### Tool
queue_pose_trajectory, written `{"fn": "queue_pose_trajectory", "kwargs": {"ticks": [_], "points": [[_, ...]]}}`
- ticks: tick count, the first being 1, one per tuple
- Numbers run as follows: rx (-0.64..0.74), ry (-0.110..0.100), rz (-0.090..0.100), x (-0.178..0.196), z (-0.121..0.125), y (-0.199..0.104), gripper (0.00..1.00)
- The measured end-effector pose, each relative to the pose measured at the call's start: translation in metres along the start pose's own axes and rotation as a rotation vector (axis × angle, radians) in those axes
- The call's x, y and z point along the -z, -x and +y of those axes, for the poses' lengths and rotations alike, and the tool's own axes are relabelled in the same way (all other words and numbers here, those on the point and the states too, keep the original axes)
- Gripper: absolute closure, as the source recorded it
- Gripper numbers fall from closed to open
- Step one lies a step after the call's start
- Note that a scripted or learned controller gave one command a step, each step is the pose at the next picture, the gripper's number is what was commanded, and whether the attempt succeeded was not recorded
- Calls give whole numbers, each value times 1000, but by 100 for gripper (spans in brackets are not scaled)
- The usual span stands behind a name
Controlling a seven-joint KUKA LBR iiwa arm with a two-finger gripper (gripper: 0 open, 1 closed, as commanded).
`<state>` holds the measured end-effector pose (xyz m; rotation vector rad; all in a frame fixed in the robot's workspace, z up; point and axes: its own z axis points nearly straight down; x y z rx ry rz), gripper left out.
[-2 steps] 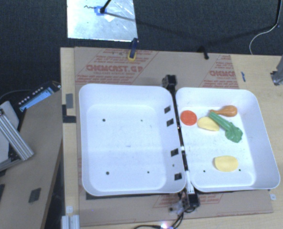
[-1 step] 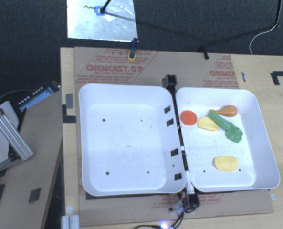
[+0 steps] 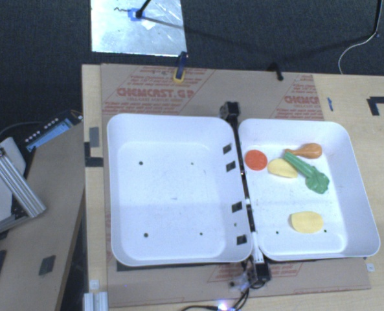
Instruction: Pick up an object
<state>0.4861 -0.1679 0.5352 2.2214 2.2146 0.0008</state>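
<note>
Nearest, in the right bin, a yellow slice lies alone, clear of the walls. It looks the safest pick: straight down, centred. Farther back, the red disc, green piece and drumstick crowd together. Whether the claw is spread or pressed together, cannot tell.

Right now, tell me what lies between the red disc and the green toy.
In the camera view, a pale yellow piece lies between the red disc and the green toy, touching the toy's stem.
</note>
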Motion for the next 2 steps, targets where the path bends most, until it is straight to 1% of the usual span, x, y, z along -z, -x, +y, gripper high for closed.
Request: {"fn": "queue_pose_trajectory", "kwargs": {"ticks": [1,2], "points": [[1,0,0,0,0,40,100],[14,-12,7,-118,0,-31,100]]}}
